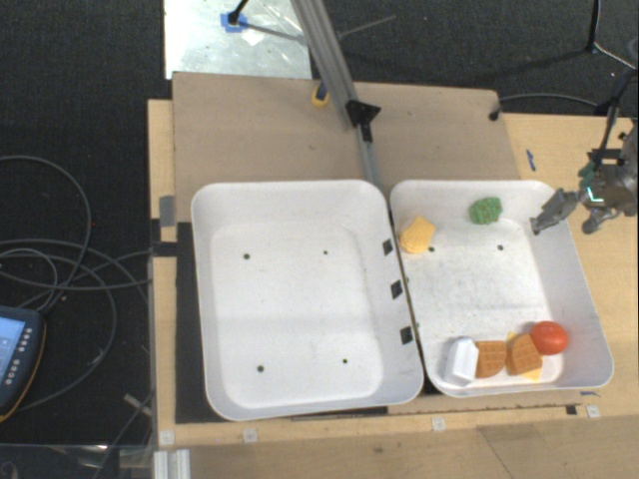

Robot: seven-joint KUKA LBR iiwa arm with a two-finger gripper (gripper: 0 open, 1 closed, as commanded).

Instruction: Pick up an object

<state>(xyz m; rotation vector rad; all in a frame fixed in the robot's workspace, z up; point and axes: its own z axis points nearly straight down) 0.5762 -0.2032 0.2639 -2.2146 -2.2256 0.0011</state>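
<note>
The gripper (567, 214) is seen at the right bin's (579, 297) upper right rim, fingers spread around nothing. Objects are clustered along the near wall: red ball (548, 337), waffle pieces (507, 355), white cup (460, 359).

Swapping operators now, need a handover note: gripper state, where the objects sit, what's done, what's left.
Gripper: open, holding nothing, at the right bin's upper right rim.
Objects, all in the right bin: green piece near the top; yellow piece at the upper left by the divider; along the bottom edge a white piece, two orange waffle-like pieces and a red ball.
Done: nothing picked.
Left: descend on one object, close, lift. The green piece looks nearest.
</note>
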